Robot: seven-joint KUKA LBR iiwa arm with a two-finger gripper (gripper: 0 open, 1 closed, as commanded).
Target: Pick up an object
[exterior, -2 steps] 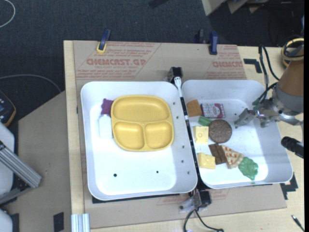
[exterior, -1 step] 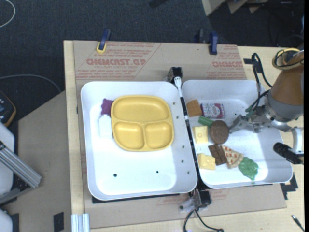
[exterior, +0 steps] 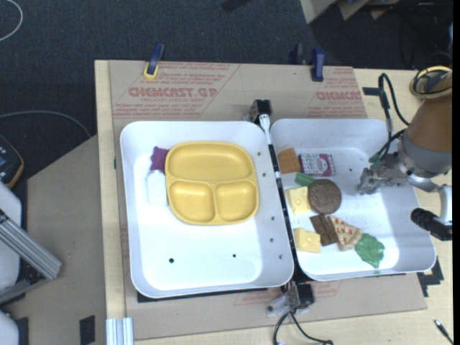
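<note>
A divided tray lies in the left bin; small items cluster in the right bin's left half.

you're losing most of the arm past the right edge; only the orange band and wrist are showing. the gripper is blurring into the white bin, so you can't tell how its tips are standing. the yellow tray is covering part of a purple item and a white one, both unidentifiable. the packet label is reading too small.
</note>
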